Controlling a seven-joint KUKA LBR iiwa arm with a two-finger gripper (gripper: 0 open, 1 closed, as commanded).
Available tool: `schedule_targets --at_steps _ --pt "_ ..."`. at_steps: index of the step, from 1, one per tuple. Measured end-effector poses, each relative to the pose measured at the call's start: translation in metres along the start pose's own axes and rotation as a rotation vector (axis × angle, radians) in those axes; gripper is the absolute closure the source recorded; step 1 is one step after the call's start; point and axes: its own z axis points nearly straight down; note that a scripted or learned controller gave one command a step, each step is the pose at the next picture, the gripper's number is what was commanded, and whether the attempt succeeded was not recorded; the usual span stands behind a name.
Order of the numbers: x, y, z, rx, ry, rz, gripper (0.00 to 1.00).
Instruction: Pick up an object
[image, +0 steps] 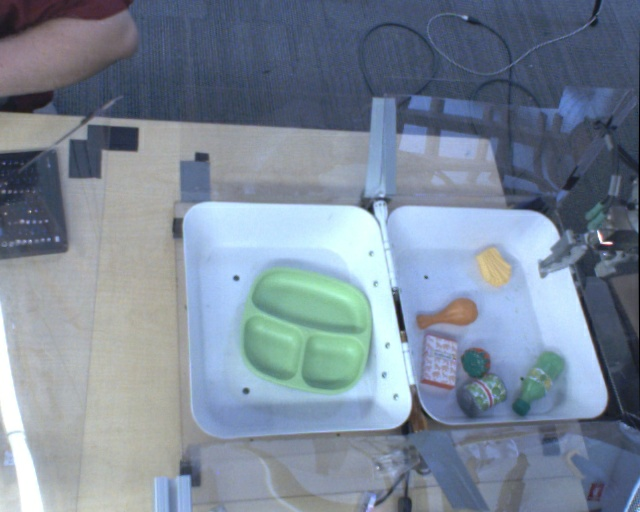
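Note:
The right white bin (560, 330) holds several small items. A yellow ridged piece (493, 266) lies near its back. An orange-brown toy drumstick (449, 315) lies in the middle. A small red and white carton (440, 361) is near the front left, with a red and green round toy (476, 360) beside it. A grey can (482, 394) and a green bottle (539, 381) lie at the front. Grey gripper parts (575, 252) hang at the bin's right rim, beyond the yellow piece and touching none of the items.
The left white bin (215, 300) holds a green divided plate (305, 328). A metal post (381, 150) stands behind the seam between the bins. Cables loop on the grey floor behind. A dark keypad (30, 205) lies at the bench's far left.

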Motion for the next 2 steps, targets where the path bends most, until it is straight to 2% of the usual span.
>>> schedule_targets --at_steps 1,2 --pt "0.06 0.041 0.137 0.001 0.001 -0.165 0.0" --pt "0.023 0.087 0.159 -0.002 0.0 -0.113 0.0"
